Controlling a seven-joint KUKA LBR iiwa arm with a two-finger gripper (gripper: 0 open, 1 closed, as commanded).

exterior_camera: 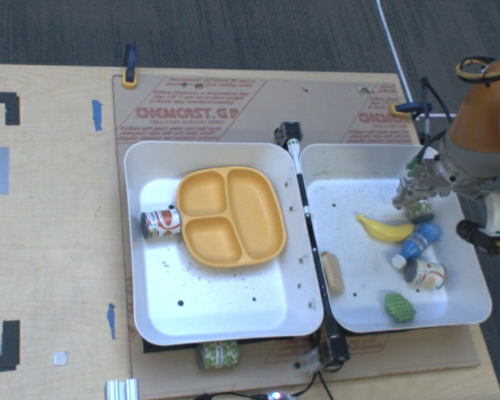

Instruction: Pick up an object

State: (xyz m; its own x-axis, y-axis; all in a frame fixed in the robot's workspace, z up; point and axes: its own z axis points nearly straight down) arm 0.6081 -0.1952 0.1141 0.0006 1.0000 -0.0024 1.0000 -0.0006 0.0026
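Nearest the desk's front edge, a green-labelled can lies on its side just outside the front rim of the left white bin. Inside the right white bin, near its front right corner, sits a bumpy green round object. Just behind it lies a small white bottle with a dark cap, touching or nearly touching a blue plastic bottle with a white cap. A tan wooden block rests against that bin's left wall, by the divider. In the left bin a red and white can lies on its side against the left rim of a yellow three-compartment plastic plate, which fills the bin's back half.

A yellow banana lies in the middle of the right bin, just left of the blue bottle. The hand is low over the bin's right back part, above and just right of the banana's far end. A small greenish object sits right under its tips; whether the hand is open or closed, or gripping that object, cannot be told.
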